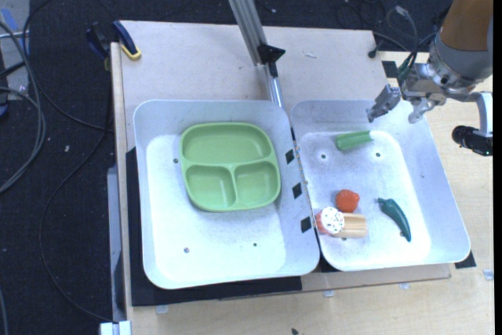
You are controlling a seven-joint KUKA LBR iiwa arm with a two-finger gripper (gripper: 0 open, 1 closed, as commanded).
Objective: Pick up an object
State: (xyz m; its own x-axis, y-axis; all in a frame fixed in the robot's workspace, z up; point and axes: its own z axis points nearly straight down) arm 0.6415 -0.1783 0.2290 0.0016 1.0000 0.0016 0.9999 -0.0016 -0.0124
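The right bin (pixel 423 169) holds a light green vegetable piece (pixel 353 140) near its far edge, a red tomato (pixel 347 200), a tan and white cylinder (pixel 342 223) at the front left, and a dark green pepper (pixel 395 216) to the right. My gripper (pixel 400 108) hangs above the bin's far right corner, right of the light green piece. Its fingers are spread apart with nothing between them.
The left bin (pixel 157 169) carries a green three-part tray (pixel 230 166). A slanted metal pole (pixel 243 0) runs down to the seam between the bins. Cables lie on the dark floor around the bench.
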